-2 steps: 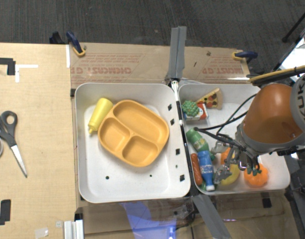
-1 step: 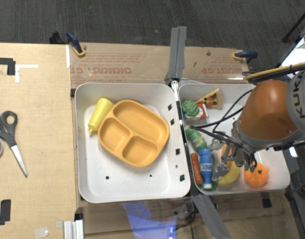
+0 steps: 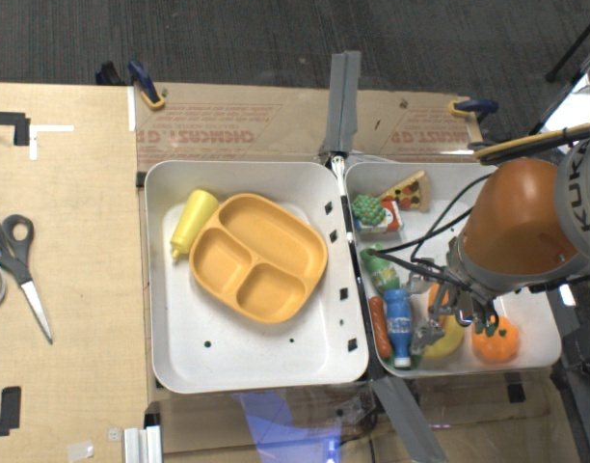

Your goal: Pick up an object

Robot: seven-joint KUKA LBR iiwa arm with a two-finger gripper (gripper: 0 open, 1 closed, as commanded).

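My gripper [image 3: 456,318] hangs low in the right bin [image 3: 440,174], beneath the orange wrist band, over a yellow banana [image 3: 447,340]. Its fingers sit among cables, just left of an orange fruit [image 3: 496,341]. A blue bottle [image 3: 398,324] lies to the gripper's left, with a red sausage-like toy [image 3: 378,324] beside it. Further back lie a green item [image 3: 380,270], a green-topped box [image 3: 375,211] and a pizza slice toy [image 3: 407,193]. Nothing shows plainly between the fingers.
The left bin [image 3: 170,355] holds an orange divided tray [image 3: 256,256] and a yellow bottle [image 3: 192,221]. Scissors [image 3: 21,268] lie on the wooden bench at far left. A grey divider bar [image 3: 341,104] stands between the bins at the back.
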